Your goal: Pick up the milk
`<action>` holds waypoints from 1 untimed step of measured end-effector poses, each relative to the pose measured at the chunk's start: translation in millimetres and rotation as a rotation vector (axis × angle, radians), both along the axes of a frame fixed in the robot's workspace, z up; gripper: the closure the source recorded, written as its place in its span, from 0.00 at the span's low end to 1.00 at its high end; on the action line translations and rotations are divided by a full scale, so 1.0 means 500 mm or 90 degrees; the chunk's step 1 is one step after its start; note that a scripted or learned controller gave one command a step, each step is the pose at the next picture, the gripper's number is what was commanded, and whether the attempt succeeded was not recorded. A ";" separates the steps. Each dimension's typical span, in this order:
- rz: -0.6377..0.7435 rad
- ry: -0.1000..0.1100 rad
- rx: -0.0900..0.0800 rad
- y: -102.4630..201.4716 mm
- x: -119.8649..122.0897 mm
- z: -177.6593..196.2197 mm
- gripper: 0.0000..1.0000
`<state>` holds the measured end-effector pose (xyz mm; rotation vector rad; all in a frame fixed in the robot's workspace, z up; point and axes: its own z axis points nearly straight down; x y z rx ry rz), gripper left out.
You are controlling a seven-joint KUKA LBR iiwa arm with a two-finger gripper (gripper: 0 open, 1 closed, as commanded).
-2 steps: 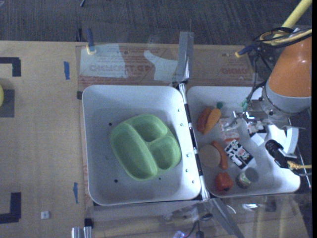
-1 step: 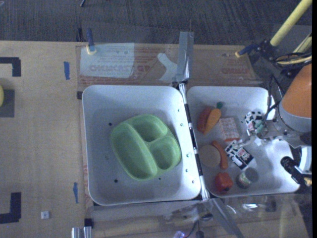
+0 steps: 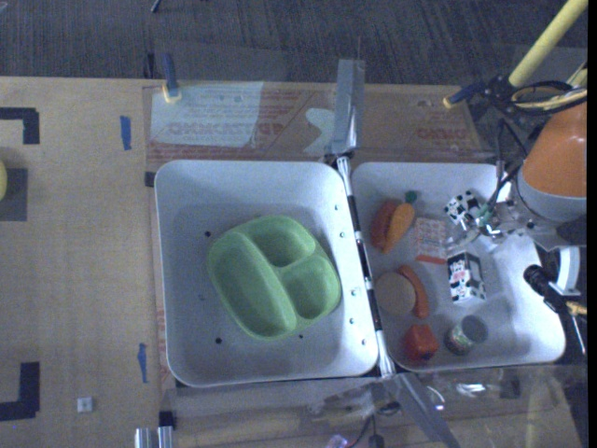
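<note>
The milk [image 3: 465, 278] is a small white carton with black cow patches. It lies in the middle of the right bin [image 3: 550, 339], tilted slightly. My gripper [image 3: 483, 220] hangs over the bin's upper right part, below the orange wrist band, above and slightly right of the carton and apart from it. A second black-and-white patch [image 3: 459, 206] sits right beside the gripper's left; I cannot make out what it is.
Left of the milk are a white and red packet [image 3: 429, 239], a carrot [image 3: 400, 220], a brown disc [image 3: 395, 293] and a sausage [image 3: 421, 292]. A red item [image 3: 420, 342] and a grey tin [image 3: 464, 334] lie below. A green divided plate [image 3: 273, 275] fills the left bin [image 3: 177, 203].
</note>
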<state>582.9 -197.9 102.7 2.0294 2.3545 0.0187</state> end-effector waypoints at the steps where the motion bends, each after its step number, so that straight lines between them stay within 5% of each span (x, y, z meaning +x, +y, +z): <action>1: 0.067 0.003 -0.003 -0.008 0.007 -0.001 0.00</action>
